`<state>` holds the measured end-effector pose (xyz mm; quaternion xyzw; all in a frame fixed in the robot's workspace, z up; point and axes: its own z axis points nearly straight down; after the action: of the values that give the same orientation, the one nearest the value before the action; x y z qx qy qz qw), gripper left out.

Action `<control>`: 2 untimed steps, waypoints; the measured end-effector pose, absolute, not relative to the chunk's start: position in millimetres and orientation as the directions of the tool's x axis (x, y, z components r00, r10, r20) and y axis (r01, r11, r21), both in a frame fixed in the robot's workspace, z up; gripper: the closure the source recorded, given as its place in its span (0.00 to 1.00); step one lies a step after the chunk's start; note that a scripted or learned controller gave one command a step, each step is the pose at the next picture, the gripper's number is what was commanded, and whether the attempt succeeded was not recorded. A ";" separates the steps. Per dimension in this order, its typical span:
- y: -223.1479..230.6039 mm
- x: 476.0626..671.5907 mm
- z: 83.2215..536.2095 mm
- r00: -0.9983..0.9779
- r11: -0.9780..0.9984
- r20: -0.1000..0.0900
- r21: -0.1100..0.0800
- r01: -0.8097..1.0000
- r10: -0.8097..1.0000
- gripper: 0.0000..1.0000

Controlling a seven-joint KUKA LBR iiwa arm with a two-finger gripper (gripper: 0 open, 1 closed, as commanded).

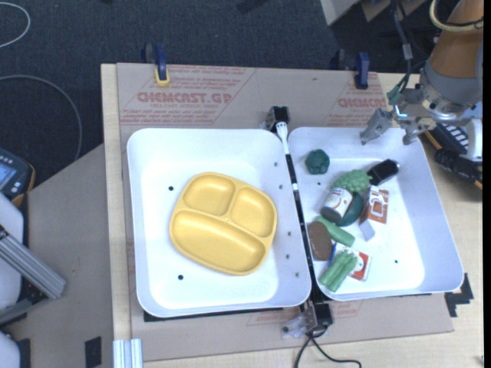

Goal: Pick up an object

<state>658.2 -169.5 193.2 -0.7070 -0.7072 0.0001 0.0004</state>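
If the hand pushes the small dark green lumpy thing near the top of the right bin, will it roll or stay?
The dark green lump looks rounded, so it would probably roll a little. Its bumpy outline may stop it soon. It lies alone on bare bin floor, so nothing nearby would block it.

Yellow three-compartment plastic tray [222,222] in white left bin [149,205]. White right bin [430,228]: dark green ball [317,160], green broccoli piece [354,181], black block [383,171], red-and-white packet [377,205]. Brown board [192,98], red lettering.
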 end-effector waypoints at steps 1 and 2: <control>-169.5 659.1 204.6 -0.001 0.001 -0.001 0.004 1.000 1.000 1.00; -169.4 659.9 215.4 -0.003 0.003 -0.003 0.007 1.000 1.000 1.00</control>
<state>659.9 -169.4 215.4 -0.7061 -0.7081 -0.0013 -0.0035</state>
